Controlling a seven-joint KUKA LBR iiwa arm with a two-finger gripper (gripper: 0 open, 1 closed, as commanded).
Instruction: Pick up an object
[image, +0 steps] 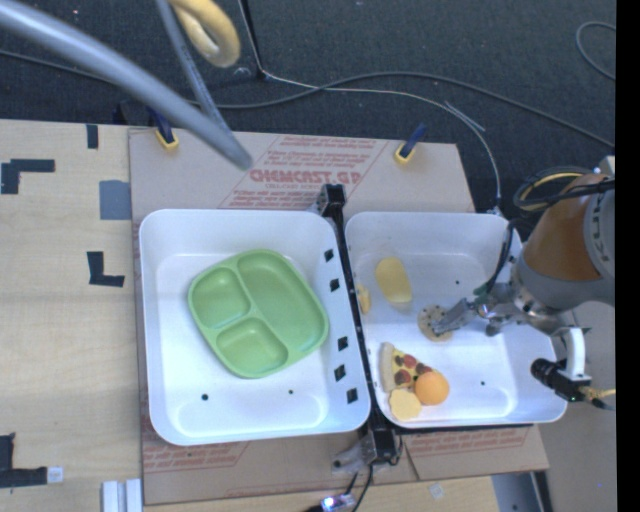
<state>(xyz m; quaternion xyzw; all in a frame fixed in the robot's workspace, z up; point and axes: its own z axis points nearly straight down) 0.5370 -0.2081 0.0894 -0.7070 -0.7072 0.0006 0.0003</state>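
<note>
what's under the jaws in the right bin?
The gripper sits over a small tan cookie-like piece on the right bin floor. Part of that piece shows at its tip; the rest is covered, so contact is unclear.

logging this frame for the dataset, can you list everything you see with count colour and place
bins: 2, white, side by side on the bench
divided plate: 1, green, in the left bin
oblong piece: 1, yellow, upper left of the right bin
cookie-like piece: 1, tan, middle of the right bin, at the gripper's tip
pizza slice toy: 1, pale with dark red spots, lower left of the right bin
ball-shaped piece: 1, orange, beside the pizza slice toy
round piece: 1, pale yellow, at the right bin's lower edge
cardboard sheet: 1, brown with red print, under the bins
clamps: 2, yellow, at the sheet's top edge
arm: 1, grey with orange band, right side
gripper: 1, dark, low in the right bin
</note>
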